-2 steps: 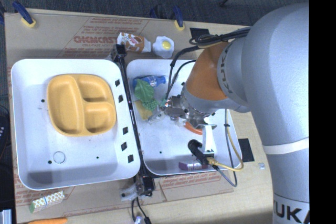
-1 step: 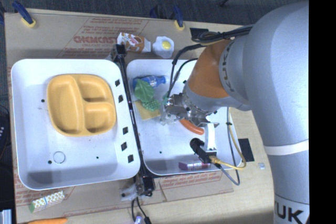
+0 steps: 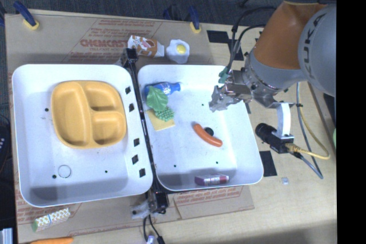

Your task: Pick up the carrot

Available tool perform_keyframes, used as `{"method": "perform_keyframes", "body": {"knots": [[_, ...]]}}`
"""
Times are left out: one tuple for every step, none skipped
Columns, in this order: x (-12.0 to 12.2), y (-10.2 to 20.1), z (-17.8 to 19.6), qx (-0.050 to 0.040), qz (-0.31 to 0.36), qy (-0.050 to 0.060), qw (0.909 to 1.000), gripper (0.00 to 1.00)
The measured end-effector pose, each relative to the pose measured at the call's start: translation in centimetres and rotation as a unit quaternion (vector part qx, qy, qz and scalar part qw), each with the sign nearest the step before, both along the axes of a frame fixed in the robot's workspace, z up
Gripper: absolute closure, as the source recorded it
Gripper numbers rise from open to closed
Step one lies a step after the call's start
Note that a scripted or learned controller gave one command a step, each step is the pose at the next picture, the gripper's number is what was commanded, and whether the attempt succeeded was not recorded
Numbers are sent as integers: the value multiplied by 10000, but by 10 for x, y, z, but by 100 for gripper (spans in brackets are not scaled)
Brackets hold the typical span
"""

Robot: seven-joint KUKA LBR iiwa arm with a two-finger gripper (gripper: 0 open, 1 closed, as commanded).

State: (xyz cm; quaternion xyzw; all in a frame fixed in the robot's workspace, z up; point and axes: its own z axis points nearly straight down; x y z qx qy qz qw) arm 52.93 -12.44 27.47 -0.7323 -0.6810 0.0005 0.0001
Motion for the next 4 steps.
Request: {"method": "perform_keyframes", "body": {"knots": [[6, 14, -17, 13, 836, 20, 9965, 100], [-47, 29, -61, 14, 2246, 18, 9744, 100], [-39, 37, -57, 7, 2390, 6, 9710, 100], [-20, 5, -78, 2, 2131, 6, 9770, 100]]}}
